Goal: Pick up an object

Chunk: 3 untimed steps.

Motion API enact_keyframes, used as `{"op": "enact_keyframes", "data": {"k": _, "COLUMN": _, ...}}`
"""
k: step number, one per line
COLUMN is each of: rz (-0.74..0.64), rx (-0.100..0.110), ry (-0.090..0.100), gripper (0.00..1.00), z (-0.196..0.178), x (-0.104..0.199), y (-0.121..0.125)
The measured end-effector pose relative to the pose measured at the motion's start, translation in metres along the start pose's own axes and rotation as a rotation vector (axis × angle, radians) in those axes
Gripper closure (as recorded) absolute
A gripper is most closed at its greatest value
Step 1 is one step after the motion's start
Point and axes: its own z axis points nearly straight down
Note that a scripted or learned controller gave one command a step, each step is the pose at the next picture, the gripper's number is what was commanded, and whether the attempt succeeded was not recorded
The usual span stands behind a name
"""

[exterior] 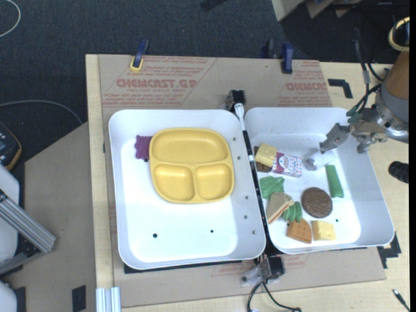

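In the camera view we look down on a desk (195, 83) covered with printed brown sheeting, carrying two shallow white bins side by side.

The left bin (130, 239), at the centre-left of the frame, holds a yellow divided tray (192, 164) in its upper half. A small purple object (142, 147) lies just beside the tray's left edge, partly tucked against it.

The right bin (370, 207), at the centre-right, holds a scatter of toy food. Near its left wall we see a pale yellow block (265, 155) touching a red-and-white packet (286, 164). Below them lie a green leafy piece (273, 186) and a sandwich wedge (279, 206). A round brown cookie (317, 202) sits lower right of centre, with a green stick (334, 181) just above and to the right of it. At the bottom edge of the pile rest an orange waffle piece (299, 231) and a yellow cheese cube (323, 230), close together.

The arm (396, 103) enters from the right edge of the frame. Its hand (338, 140) hangs over the upper right part of the right bin, above and apart from the food. We see its fingers (330, 139) spread wide, with nothing between them.
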Motion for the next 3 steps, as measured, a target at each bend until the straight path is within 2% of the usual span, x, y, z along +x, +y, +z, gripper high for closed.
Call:
{"op": "enact_keyframes", "data": {"k": 1, "rz": -0.003, "rx": -0.014, "ry": -0.003, "gripper": 0.0, "z": -0.009, "x": 0.001, "y": 0.003}}
{"op": "enact_keyframes", "data": {"k": 2, "rz": -0.003, "rx": -0.011, "ry": -0.002, "gripper": 0.0, "z": 0.033, "x": -0.003, "y": 0.006}}
{"op": "enact_keyframes", "data": {"k": 3, "rz": -0.003, "rx": -0.011, "ry": -0.001, "gripper": 0.0, "z": 0.081, "x": 0.005, "y": 0.002}}
